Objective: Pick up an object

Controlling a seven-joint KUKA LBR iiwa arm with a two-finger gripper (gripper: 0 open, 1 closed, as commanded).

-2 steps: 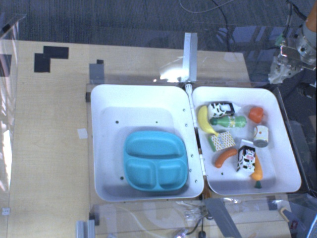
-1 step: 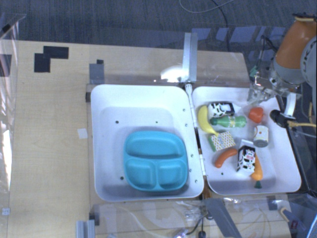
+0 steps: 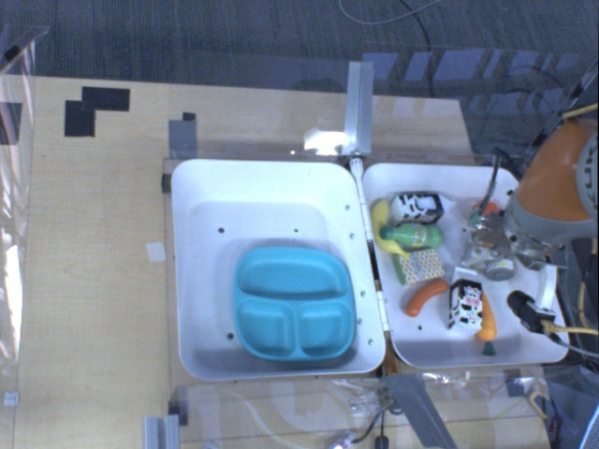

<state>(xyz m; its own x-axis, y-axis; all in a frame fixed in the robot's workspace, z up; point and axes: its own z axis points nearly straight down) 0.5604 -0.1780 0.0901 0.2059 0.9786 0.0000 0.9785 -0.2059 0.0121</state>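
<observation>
The right white bin (image 3: 440, 183) holds several small things. A black-and-white cow-patterned toy (image 3: 416, 207) lies at its back, with a yellow piece (image 3: 380, 217) and a green bottle-shaped toy (image 3: 413, 238) beside it. Below them lie a patterned square (image 3: 420, 266) and an orange sausage shape (image 3: 426, 296). A black-and-white carton (image 3: 465, 305) lies next to an orange carrot (image 3: 488, 321) at the front. My gripper (image 3: 488, 253) hangs over the right half of this bin, just behind the carton and right of the square. Nothing shows in its grasp.
The left white bin (image 3: 201, 251) holds a blue divided tray (image 3: 293, 302) in its front half. A metal post (image 3: 358, 110) stands behind the seam between the bins. The grey and orange arm (image 3: 562, 190) covers the right bin's far right side.
</observation>
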